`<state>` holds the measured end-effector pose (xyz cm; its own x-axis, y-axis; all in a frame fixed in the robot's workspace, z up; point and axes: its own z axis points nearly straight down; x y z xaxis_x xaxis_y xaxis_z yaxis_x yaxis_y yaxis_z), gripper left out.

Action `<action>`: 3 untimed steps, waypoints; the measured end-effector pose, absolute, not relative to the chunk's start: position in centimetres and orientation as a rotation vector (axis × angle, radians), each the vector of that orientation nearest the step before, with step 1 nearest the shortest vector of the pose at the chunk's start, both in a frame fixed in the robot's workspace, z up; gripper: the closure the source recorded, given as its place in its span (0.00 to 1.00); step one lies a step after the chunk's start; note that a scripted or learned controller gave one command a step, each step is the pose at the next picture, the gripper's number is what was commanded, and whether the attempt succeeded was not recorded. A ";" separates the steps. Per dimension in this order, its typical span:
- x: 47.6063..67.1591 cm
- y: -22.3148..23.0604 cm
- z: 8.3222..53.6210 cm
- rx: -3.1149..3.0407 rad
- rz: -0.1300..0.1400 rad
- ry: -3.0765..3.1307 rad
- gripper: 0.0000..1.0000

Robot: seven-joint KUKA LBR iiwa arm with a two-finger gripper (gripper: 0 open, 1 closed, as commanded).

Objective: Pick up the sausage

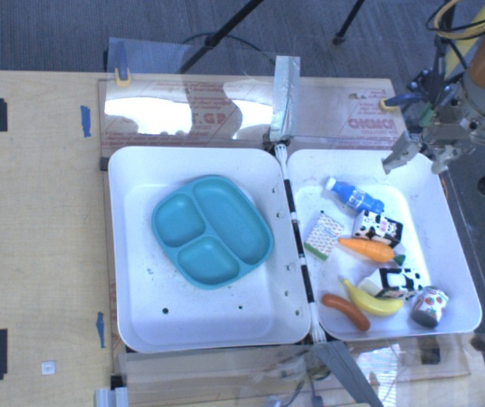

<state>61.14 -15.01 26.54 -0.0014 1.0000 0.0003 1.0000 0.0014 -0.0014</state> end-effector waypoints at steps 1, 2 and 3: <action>64.8 -6.2 18.4 -2.427 0.003 -1.990 0.00; 63.9 0.9 18.4 -2.398 0.003 -2.025 0.00; 64.4 7.9 18.4 -2.511 0.001 -1.887 0.00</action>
<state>64.45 7.86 18.41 0.2781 0.9605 -0.0003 0.9605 -0.2781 -0.0005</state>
